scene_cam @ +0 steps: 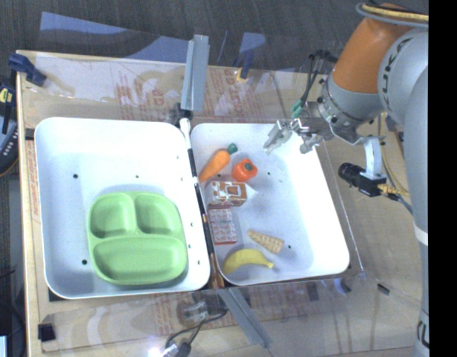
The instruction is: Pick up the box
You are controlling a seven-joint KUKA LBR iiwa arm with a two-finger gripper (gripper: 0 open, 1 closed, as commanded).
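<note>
A small brown and white box (228,193) lies in the right bin (318,222), near its left wall. A flatter red-printed box (222,226) lies just below it. My gripper (293,137) hangs over the bin's upper right part, well to the right of and above both boxes. Its two fingers stand apart with nothing between them.
In the right bin also lie a carrot (214,164), a red tomato-like toy (244,170), a cracker (266,241) and a banana (247,259). The left bin (57,169) holds a green divided plate (138,238). A metal divider (193,73) stands behind the bins.
</note>
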